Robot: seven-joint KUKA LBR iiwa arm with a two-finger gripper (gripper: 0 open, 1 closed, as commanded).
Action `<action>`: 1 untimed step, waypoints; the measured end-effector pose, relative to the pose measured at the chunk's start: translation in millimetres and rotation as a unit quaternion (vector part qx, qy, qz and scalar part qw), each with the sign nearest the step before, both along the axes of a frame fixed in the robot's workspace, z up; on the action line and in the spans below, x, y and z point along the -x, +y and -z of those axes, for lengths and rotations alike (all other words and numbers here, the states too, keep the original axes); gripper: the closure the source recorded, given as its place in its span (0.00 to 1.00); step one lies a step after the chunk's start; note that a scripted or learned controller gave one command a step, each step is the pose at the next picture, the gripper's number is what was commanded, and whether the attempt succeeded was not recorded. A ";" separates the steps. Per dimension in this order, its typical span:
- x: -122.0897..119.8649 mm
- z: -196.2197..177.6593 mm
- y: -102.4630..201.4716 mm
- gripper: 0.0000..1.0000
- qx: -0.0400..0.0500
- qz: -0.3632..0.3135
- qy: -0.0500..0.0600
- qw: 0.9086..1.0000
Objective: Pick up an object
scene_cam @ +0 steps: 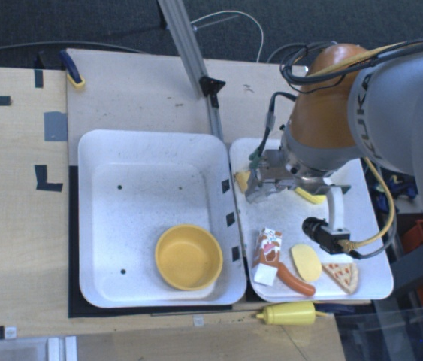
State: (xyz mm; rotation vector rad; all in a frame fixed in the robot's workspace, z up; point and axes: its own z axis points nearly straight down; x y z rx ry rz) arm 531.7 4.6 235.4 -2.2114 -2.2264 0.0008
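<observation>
Because most of the small toys crowd the six o'clock end of my right bin [376, 280], I hang my pincer [260, 189] low at its eleven o'clock corner beside a yellow piece [242, 181], though whether anything is caught I cannot tell.

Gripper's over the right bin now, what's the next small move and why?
Probably a short shift toward the near end of the right bin, then descend. The gripper hangs over its far part, while the hot dog, the pizza slice and the small carton lie nearer the front. I can't tell how its fingers stand.
</observation>
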 end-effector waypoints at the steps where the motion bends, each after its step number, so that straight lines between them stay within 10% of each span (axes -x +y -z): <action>1: 22.1 3.4 56.0 1.00 0.001 0.002 0.000 1.000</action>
